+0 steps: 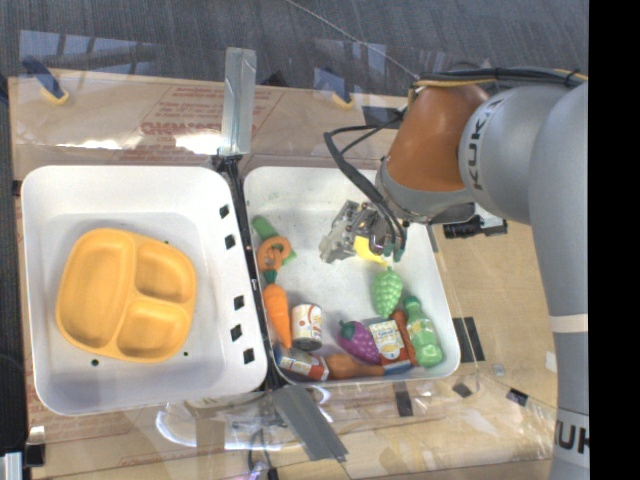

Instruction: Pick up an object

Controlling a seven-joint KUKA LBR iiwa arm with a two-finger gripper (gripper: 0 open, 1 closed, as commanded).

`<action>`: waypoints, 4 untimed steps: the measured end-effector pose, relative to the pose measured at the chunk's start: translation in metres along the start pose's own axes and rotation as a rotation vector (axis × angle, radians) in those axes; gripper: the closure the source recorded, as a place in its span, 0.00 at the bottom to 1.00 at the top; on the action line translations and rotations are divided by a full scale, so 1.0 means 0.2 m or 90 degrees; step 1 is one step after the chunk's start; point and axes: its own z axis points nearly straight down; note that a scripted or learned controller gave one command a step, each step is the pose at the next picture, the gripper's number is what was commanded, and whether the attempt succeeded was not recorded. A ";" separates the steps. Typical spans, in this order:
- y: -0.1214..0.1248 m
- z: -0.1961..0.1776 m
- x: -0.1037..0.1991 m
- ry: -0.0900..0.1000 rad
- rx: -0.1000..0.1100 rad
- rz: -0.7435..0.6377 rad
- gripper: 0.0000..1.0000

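Along the left bin (40,268) floor sits a yellow tray (125,294), well apart from the work. Right bin (300,183) contents crowd its left wall and near edge: a carrot (274,313) along the wall, a can (307,325) beside it, then a purple grape bunch (358,340), a green corn cob (388,292) and a green bottle (424,342) toward the near right corner. These look like light, hollow plastic toys, stiff and smooth, likely to slip or roll; the corn cob stands freest and seems best pinched across its middle. Toward the bin's middle, the gripper (362,236) hangs over bare floor, just beyond the corn cob. A small yellow piece (371,252) shows at its fingertips, but whether the jaws clamp it or merely stand over it, I cannot tell.
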 end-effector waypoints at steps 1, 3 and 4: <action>0.04 0.16 0.31 0.004 0.001 0.036 1.00; -0.41 -0.08 0.41 0.006 0.001 0.164 1.00; -0.13 0.11 0.60 0.003 0.000 0.282 1.00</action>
